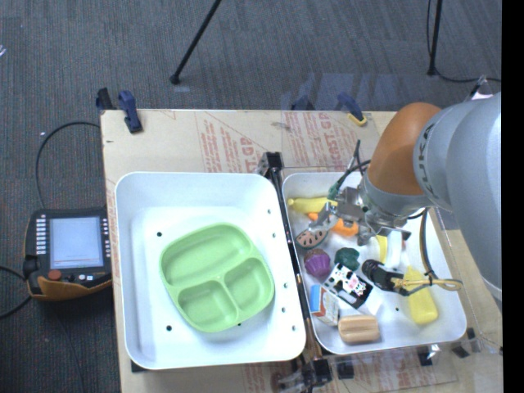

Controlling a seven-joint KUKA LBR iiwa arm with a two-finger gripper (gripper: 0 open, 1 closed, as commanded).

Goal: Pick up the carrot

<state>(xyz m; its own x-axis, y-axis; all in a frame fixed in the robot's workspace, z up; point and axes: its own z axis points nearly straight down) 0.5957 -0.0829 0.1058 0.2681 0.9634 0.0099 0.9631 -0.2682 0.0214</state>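
Far left, on the floor beside the surface (196, 133), a pendant (70, 250) with a pale screen. On the surface, the left bin (139, 211) holds a green tray (216, 277) with three compartments, set a little askew. Right bin (454, 301), crowded: a banana (304, 205) near the top left corner, a strainer (312, 237) just below it, then a purple piece (318, 263), a dark green piece (347, 257), a black-and-white carton (349, 285), a tan block (359, 328) at the front edge, a yellow block (422, 306) to the right. The carrot (345, 228), orange, lies in the upper left part of this bin, between banana and end effector (358, 217), partly covered by the latter. The arm (458, 158) hangs over the bin from the right, end effector low over the carrot; whether it is spread or pressed together, cannot tell.
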